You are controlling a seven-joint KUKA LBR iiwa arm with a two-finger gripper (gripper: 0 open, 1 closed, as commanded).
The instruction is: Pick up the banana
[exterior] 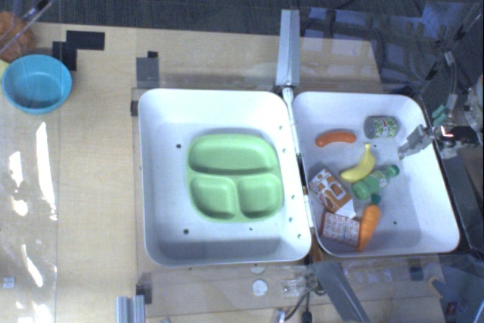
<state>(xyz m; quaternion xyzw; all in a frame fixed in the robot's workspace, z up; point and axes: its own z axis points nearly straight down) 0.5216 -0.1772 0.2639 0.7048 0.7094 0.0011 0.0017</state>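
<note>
curved yellow plastic banana (361,166) lay against green bottle (376,182); gripper (414,141) state unclear; bottle could foul grasp

Green tray (234,181) (left bin (159,163))

camera view: fixed above bench (91,163) | angled downward | covers both bins (151,185)

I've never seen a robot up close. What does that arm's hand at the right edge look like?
The gripper is a small pale grey metal piece tapering toward the right white bin. Behind it sits a dark block with a tiny red light. Its details are too blurred to describe further.
</note>
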